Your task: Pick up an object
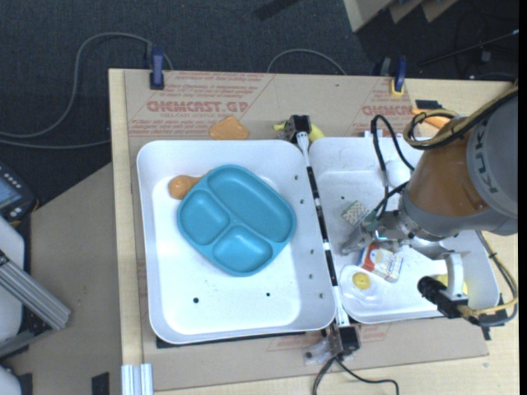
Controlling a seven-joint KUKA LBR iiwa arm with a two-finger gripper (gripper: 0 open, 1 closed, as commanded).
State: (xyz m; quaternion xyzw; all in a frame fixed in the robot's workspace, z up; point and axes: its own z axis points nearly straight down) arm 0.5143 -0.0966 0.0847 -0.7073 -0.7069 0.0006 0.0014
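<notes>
1. The surface (123, 220) carries two shallow white bins side by side; the left bin (165, 303) holds a blue divided plate (236, 218), with an orange item (181, 186) peeking out at its far-left edge, partly hidden under the plate.
2. The right bin (350, 159) holds the small objects the task could take: a red-and-white packet (384, 262), a round yellow piece (361, 281) just near-left of it, and a small speckled grey piece (355, 212) farther back.
3. The arm (445, 183) reaches in from the right and hangs over the right bin, so a pick here looks intended. Its end effector (375, 235) sits low, just above the packet's far end.
4. Whether the end effector is wide or narrow I cannot tell; the wrist hides it, and nothing is visibly held.
5. The packet lies flat on the bin floor. Its long axis appears to run from near-left to far-right, though the arm covers part of it.
6. The yellow piece is round, with no clear long axis.
</notes>
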